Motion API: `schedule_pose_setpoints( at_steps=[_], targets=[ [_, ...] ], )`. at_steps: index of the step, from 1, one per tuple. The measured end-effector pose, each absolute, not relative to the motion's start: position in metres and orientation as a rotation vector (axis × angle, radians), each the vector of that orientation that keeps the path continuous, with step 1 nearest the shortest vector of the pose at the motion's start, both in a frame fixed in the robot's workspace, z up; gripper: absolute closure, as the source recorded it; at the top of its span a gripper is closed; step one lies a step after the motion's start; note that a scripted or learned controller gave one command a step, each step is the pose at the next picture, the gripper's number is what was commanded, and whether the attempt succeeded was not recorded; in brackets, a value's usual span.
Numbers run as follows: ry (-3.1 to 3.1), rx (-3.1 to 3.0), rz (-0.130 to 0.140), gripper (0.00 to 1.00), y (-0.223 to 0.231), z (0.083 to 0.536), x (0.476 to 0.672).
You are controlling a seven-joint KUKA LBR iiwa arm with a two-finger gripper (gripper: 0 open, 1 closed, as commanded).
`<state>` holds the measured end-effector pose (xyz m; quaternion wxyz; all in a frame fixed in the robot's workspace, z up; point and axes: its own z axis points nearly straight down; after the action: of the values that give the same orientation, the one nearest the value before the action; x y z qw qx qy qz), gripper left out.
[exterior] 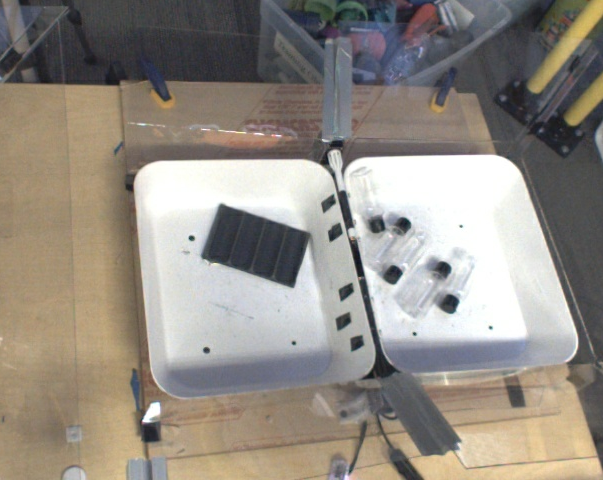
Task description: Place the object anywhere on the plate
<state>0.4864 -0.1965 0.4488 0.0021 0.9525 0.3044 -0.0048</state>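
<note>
The left bin holds a dark, ribbed rectangular plate, lying flat and turned at a slight angle, a little left of the bin's middle and toward the far side. A central divider with a row of small black tabs runs between the two bins. In the right bin lie several clear plastic vials with black caps (their exact number is hard to tell, since the clear bodies blend into the white floor), clustered in the left half of that bin, close to the divider and well apart from the plate. Beyond the bins, at the far edge, stands a clear tub of colourful toys. The claw's state cannot be told.
</note>
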Motion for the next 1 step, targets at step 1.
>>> schedule_pose_setpoints(
  at_steps=[1],
  targets=[
    [0.961,2.985,-0.016,1.00,-0.1961,0.4587,0.4875]
  ],
)
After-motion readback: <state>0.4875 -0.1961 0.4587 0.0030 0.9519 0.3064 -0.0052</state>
